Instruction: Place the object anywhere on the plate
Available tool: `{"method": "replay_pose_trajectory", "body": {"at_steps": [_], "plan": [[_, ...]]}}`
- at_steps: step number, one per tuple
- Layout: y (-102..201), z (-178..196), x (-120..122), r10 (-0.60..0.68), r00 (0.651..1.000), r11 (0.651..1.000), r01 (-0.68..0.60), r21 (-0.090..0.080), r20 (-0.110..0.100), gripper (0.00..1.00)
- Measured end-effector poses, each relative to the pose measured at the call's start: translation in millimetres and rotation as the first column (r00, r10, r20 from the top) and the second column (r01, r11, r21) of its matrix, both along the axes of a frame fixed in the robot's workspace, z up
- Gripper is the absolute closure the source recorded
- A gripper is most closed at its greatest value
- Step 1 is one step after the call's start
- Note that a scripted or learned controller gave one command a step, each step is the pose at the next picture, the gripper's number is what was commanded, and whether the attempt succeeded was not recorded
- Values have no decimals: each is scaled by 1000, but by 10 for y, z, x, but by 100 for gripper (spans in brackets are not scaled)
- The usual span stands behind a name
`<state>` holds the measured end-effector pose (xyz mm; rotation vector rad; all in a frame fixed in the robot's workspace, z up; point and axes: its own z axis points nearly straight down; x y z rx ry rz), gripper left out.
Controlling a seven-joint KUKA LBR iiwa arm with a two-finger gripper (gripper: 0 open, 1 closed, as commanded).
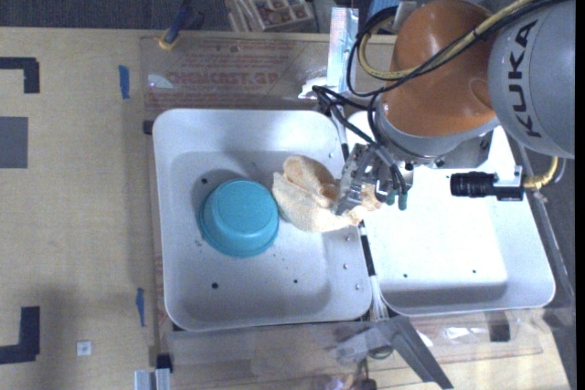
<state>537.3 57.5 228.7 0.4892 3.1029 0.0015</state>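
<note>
Since the fingers (pixel 352 196) sit at the right edge of the bun (pixel 306 193), the bun lies directly to their left, touching or nearly so; I can't tell if they're open or closed on it. Bun's long axis runs roughly up-down, tilted slightly, in the left bin (pixel 183 288). The blue bowl (pixel 239 216), upside down, is just left of the bun, touching or close. My read: no plate identifiable; grasp not confirmed.
</note>
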Motion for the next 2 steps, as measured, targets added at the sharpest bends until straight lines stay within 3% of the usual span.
{"method": "replay_pose_trajectory", "body": {"at_steps": [1,2], "plan": [[403,-20,-287,303,953,953,-303,0,0,100],[402,-17,-285,302,953,953,-302,0,1,0]]}}
